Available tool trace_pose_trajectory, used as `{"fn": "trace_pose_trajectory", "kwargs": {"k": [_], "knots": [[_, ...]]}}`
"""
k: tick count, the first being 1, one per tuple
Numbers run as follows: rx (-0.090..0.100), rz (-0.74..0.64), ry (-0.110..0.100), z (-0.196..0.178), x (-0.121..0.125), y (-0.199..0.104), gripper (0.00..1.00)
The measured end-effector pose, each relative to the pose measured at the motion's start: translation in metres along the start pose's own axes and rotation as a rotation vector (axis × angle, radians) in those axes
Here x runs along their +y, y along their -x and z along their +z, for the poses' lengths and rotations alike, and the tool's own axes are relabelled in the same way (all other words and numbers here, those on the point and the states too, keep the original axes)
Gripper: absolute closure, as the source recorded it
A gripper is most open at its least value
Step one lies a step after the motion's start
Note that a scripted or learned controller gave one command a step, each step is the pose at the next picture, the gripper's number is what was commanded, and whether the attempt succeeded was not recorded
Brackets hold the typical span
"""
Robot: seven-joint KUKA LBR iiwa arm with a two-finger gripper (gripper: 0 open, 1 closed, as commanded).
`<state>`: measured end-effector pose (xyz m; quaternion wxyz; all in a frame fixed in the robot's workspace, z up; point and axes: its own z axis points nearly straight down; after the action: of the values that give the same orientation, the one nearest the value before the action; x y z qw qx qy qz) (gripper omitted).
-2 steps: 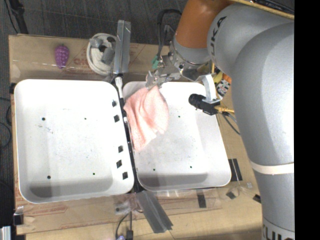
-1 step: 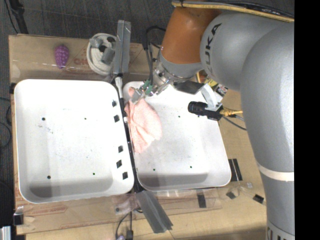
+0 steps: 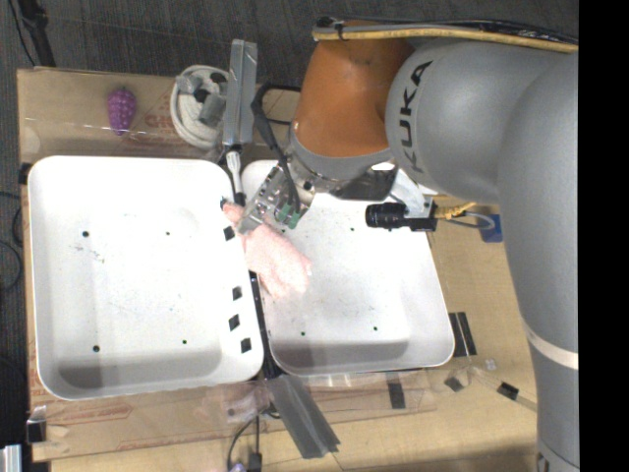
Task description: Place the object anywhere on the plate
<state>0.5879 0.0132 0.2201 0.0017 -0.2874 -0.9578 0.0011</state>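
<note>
– Grasp quality is the thing to get right, I'd judge. The gripper (image 3: 273, 207) hangs low at the upper left corner of the right bin (image 3: 432, 350), just beside the wall it shares with the left bin (image 3: 49, 283).

– And the object?

– The pale pink object (image 3: 278, 262) lies on the floor of the right bin, close to that shared wall, left of the frame's centre. Its upper end sits under or right against the gripper. The rest trails away below it.

– Is it held?

– I cannot tell. The wrist hides the tips, so whether the gripper is spread or clamped is not readable, and I see nothing that proves a hold.

– Which way does it point?

– Its long axis runs on a slant, from upper left by the gripper down toward lower right. The lower right end looks broader and blurrier; the upper left end looks narrower. It seems soft, though that is a guess.

– So how to do the step well?

– Close across the short width, square to that slanted axis, and nearer the middle than the tip, so it does not swing or slip out. The wall is close, so come straight down and lift straight up. Raise it well above the bin rim before travelling. Where the plate lies I cannot tell from this angle.
</note>
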Motion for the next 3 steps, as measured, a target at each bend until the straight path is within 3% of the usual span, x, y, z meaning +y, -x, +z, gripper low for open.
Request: {"fn": "trace_pose_trajectory", "kwargs": {"k": [1,2,3], "knots": [[0.0,-0.402,0.0,-0.006,0.029,-0.039,1.0],[0.0,-0.587,0.0,-0.017,0.046,-0.087,1.0],[-0.001,-0.593,0.0,-0.013,0.066,-0.134,1.0]]}}
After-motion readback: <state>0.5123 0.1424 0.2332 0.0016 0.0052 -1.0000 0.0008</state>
